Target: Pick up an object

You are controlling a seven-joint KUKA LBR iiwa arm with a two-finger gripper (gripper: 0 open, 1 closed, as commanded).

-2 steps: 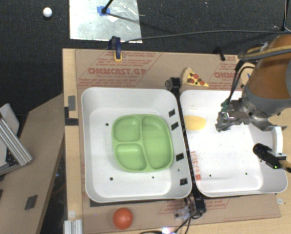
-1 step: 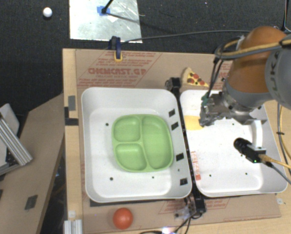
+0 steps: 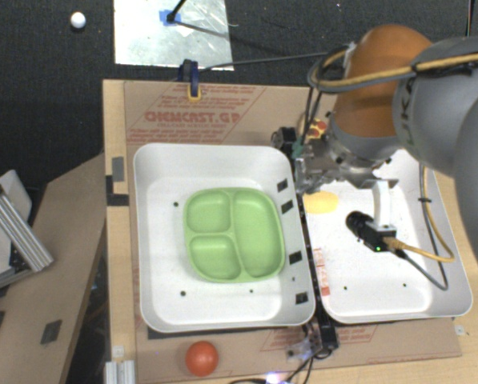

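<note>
A small yellow object [image 3: 321,204] lies in the right bin [image 3: 399,294], close to its left wall. My gripper [image 3: 309,176] hangs just above and slightly left of it, over the ridge between the two bins. The grey arm with its orange band [image 3: 380,78] covers the bin's far part. A green divided plate [image 3: 234,234] lies flat in the middle of the left bin [image 3: 162,294].
An orange ball [image 3: 201,358] sits on the bench in front of the left bin. A black device with a small green light [image 3: 370,232] and a cable hangs from the arm over the right bin. A blue clamp [image 3: 190,77] stands behind the bins.
</note>
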